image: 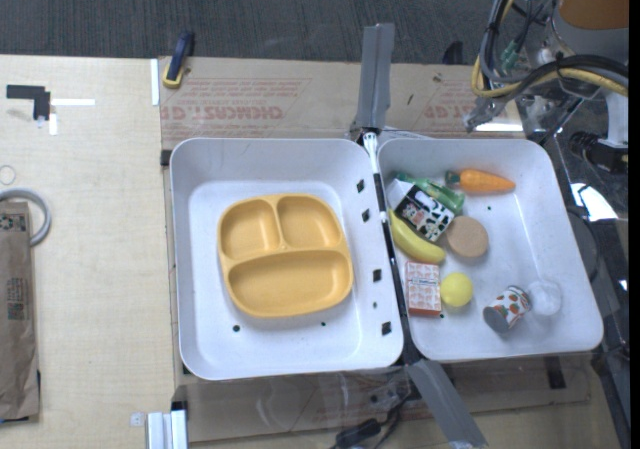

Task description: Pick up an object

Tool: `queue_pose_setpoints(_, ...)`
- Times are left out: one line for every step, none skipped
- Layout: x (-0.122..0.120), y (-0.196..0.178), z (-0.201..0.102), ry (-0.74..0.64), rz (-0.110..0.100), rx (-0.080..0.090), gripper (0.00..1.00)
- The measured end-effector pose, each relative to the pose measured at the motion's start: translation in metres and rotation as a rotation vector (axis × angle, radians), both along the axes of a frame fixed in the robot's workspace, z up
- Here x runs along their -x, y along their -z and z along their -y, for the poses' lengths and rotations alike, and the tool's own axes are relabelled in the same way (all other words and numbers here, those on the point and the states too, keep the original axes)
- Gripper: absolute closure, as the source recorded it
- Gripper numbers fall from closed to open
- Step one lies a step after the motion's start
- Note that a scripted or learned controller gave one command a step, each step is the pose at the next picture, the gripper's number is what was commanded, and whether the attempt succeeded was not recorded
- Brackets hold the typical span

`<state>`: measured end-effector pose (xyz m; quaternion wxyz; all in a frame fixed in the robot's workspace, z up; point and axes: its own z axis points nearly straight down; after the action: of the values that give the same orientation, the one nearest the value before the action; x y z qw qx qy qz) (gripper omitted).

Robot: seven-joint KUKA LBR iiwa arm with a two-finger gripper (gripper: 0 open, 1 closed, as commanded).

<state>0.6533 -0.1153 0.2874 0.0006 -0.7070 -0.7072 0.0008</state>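
Two bins on the counter: left bin [190,267] w/ yellow divided plate [285,255]; right bin [570,237] w/ carrot [485,180], banana [415,240], lemon [456,290], small can [507,308]. My hand's grip: can't tell.

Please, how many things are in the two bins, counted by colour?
Yellow: 3, plate, banana, lemon
Orange: 1, carrot
Green: 1, packet
Brown: 1, disc
Other: 4, carton, box, can, cup
Total: 10
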Motion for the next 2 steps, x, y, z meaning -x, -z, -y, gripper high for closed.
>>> queue_pose_setpoints(0.062, 0.087, 0.014, 0.027, -0.001, 0.001, 0.00)
queue_pose_setpoints(0.052, 0.163, 0.031, -0.075, 0.006, 0.002, 0.00)
